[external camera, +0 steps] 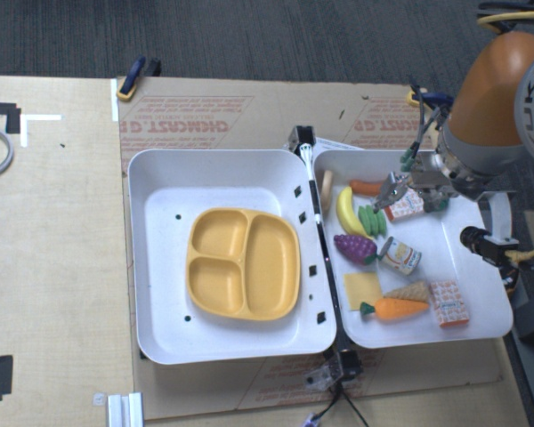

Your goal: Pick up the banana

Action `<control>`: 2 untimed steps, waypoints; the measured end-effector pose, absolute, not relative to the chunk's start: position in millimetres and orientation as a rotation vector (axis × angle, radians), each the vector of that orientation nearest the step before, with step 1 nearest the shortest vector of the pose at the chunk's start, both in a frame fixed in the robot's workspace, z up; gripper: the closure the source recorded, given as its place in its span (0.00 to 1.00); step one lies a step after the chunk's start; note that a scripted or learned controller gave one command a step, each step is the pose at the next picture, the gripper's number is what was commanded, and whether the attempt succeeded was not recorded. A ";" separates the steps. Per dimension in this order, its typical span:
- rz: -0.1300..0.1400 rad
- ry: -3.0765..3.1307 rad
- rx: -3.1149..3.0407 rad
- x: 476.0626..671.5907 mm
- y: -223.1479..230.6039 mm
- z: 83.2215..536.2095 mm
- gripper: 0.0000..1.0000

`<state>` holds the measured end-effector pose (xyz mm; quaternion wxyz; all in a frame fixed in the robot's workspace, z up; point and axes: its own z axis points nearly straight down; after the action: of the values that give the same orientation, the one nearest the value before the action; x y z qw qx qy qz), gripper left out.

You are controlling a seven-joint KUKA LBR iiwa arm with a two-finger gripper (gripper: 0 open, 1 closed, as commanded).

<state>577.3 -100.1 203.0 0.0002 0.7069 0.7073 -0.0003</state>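
Yellow banana [345, 210]: lies in right bin [481, 314], upper-left part, close to the divider between bins, curved, long axis roughly top-to-bottom of frame. Not gripped.

End effector [397, 191]: upper centre of right bin, to the right of banana & slightly higher in frame; near it, not touching. Finger state: can't tell, tips blur into the clutter below.

Arm: grey w/ orange band [498, 78], enters from right of frame, upper right.

Other items, right bin:
- green piece [372, 220], just beside banana on its right
- orange-red piece [367, 187], above banana's top end
- red/white packet [407, 205], under/next to end effector
- purple grapes [356, 247], below banana
- small can [400, 256], right of grapes
- yellow cheese slice [362, 287], lower left
- carrot [396, 309] & bread piece [409, 290], lower centre
- red/white carton [448, 303], lower right

Left bin [151, 238]: yellow 3-compartment tray [245, 262], centre.

Tabletop [44, 265]: pale wood, cardboard sheet [222, 118] under bins.
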 end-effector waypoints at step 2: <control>-0.001 2.375 2.055 605.0 -17.7 192.2 0.00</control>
<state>605.0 -17.7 192.2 0.0004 0.6544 0.7562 -0.0003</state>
